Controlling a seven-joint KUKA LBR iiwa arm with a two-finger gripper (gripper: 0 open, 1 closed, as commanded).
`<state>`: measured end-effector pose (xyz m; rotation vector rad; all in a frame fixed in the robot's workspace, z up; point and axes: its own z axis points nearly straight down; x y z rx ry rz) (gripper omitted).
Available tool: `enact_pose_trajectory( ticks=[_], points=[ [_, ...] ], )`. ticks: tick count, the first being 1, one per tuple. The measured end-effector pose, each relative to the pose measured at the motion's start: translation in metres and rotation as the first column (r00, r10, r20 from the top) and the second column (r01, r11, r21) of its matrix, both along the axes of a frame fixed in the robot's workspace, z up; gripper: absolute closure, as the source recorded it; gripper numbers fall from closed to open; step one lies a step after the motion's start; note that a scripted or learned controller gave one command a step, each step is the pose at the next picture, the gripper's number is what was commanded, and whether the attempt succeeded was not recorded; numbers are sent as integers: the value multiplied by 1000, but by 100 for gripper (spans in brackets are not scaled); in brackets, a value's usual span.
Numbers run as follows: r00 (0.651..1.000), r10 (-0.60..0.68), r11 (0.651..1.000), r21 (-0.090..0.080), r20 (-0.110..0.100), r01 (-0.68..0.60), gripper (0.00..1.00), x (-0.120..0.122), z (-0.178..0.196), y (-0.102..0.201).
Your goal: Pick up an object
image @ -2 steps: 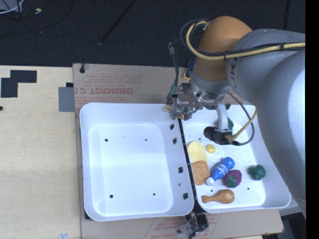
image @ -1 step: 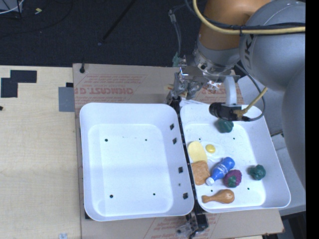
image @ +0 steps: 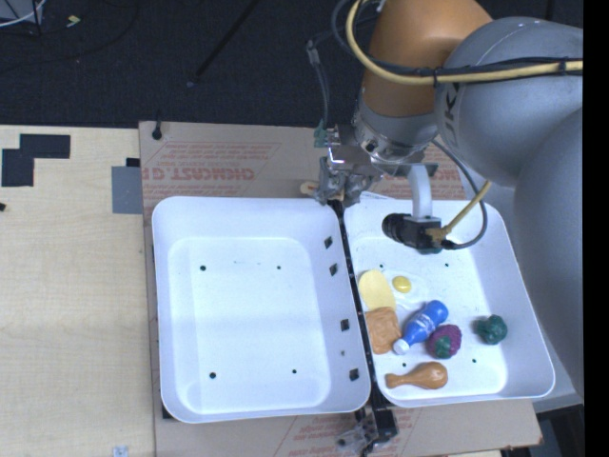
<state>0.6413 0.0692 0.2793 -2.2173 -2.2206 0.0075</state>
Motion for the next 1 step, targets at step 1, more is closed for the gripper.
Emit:
enact_pose_trajectory(
  ticks=[1],
  points=[
    [1000, 0, 1000, 0, 4, 0, 100, 3, 15, 2]
  ],
)
